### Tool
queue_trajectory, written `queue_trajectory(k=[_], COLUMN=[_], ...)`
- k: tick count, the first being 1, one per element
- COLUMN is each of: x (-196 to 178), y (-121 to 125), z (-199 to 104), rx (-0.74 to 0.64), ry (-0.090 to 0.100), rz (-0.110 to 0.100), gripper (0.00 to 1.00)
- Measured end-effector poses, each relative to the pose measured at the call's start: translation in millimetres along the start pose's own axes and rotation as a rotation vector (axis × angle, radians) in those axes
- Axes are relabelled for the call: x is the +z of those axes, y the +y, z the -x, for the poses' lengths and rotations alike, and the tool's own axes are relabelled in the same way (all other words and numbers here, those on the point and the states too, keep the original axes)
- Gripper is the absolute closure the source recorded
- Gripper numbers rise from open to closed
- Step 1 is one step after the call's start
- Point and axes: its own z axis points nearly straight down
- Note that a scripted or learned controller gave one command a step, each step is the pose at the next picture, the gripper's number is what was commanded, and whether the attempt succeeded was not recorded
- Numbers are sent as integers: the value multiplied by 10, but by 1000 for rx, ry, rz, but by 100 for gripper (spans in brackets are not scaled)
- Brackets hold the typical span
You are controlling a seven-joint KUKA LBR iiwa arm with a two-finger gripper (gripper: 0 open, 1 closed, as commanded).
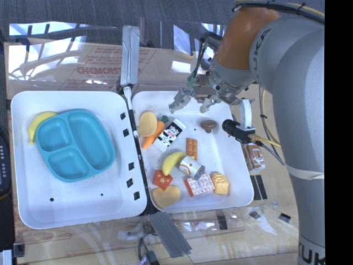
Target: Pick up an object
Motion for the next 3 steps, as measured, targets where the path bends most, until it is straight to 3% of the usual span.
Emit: queue_trajectory(k=[1, 2, 3], x=[1047, 1110, 1108], y=[-132, -181, -129], z=[-71, -106, -73], rx=[63, 182, 16], ry=[1, 6, 0], rz=[18, 20, 25], gripper=[0, 0, 0])
